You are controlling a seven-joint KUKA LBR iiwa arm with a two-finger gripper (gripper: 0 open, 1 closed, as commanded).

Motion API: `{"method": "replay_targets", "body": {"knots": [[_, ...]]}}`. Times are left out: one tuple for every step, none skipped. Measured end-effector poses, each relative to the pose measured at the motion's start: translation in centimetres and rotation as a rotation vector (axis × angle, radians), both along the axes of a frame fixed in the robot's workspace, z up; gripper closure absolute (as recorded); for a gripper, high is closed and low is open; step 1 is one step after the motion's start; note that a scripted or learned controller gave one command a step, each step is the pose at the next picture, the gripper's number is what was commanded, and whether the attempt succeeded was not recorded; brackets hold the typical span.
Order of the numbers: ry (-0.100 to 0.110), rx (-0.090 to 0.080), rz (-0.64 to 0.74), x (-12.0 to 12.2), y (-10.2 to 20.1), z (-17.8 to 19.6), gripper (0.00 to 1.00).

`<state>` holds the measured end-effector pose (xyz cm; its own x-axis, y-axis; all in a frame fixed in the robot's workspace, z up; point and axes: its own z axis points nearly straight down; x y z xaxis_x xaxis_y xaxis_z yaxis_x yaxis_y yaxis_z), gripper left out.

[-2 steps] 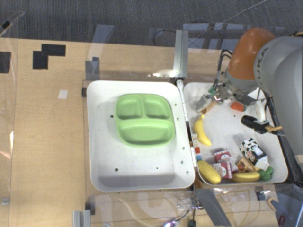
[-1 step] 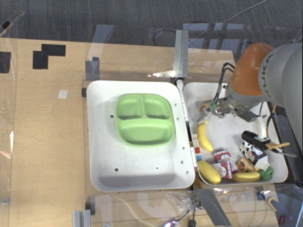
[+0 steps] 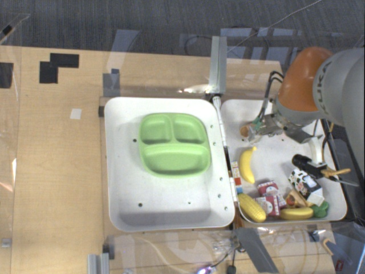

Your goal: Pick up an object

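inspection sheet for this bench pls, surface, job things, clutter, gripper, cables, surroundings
surface: wooden bench bearing a left bin and a right bin, side by side.
job's things: right bin holds a banana, corn cob, red packet, cow-patterned toy, yellow piece and a green piece.
clutter: green divided plate in the left bin.
gripper: gripper low over the right bin's upper part; finger state unclear.
cables: a cable runs down the wrist; another crosses the floor.
surroundings: grey carpet; black marks on the bench.
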<state>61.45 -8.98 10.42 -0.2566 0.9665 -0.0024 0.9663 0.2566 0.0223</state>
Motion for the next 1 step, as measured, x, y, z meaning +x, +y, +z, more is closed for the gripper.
{"method": "replay_targets", "body": {"knots": [[0.01,-0.002,-0.091,1.08,0.22,-1.39,1.0]]}}
